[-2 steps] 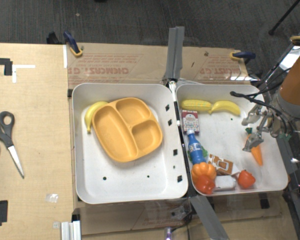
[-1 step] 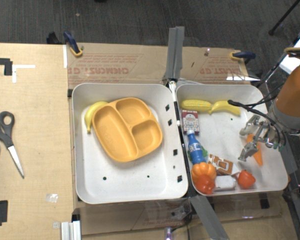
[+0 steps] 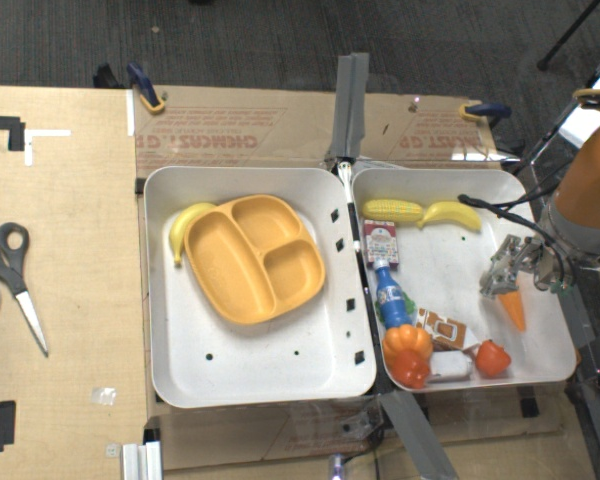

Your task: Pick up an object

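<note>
the tool [image 3: 502, 273] hangs low in the right bin [image 3: 450, 248], just above the little orange carrot [image 3: 514, 310]. i cannot tell if it is open or closed. the carrot looks light, hard and smooth, so grab its thick middle. the worktop [image 3: 60, 268] is pale wood, with scissors [image 3: 18, 278] on it.

My gripper [image 3: 502, 273] hangs low in the right bin [image 3: 460, 180], just above an orange carrot [image 3: 514, 310]. Along that bin's left side lie a corn cob [image 3: 392, 209], banana [image 3: 452, 214], blue bottle [image 3: 390, 296] and tomato [image 3: 492, 359]. The left bin [image 3: 170, 348] holds a yellow divided plate [image 3: 252, 258].
</note>
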You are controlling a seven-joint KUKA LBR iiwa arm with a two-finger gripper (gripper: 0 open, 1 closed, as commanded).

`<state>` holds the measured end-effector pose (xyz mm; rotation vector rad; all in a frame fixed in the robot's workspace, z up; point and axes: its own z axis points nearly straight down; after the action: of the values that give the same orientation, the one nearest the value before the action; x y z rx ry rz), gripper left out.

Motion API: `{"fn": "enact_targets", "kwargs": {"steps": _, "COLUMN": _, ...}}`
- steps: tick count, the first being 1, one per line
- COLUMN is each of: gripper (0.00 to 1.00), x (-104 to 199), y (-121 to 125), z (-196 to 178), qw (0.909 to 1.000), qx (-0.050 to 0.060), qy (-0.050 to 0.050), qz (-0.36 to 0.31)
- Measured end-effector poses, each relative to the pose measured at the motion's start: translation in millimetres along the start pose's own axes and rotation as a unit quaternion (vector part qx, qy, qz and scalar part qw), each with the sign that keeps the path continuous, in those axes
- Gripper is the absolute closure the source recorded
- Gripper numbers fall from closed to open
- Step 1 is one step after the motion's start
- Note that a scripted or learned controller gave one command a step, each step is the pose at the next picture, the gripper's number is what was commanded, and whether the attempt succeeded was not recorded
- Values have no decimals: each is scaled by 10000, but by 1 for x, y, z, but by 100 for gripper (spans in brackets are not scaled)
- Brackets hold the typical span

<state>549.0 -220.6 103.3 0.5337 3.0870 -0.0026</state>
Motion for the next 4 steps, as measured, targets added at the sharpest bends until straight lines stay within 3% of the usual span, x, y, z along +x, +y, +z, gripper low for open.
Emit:
{"fn": "enact_targets", "kwargs": {"steps": 1, "gripper": 100, "x": 19, "y": 49, "z": -82, "qw": 9994, "qx": -3, "qy": 22, "qz": 354}}
{"fn": "enact_targets", "kwargs": {"steps": 2, "gripper": 0, "x": 20, "y": 49, "z": -82, "qw": 9994, "qx": -2, "qy": 24, "qz": 353}}
{"fn": "enact_targets", "kwargs": {"steps": 3, "gripper": 0, "x": 7, "y": 4, "z": 11, "qw": 10000, "qx": -2, "qy": 25, "qz": -12}}
{"fn": "enact_targets", "kwargs": {"steps": 4, "gripper": 100, "x": 5, "y": 4, "z": 1, "qw": 10000, "qx": -1, "qy": 2, "qz": -20}}
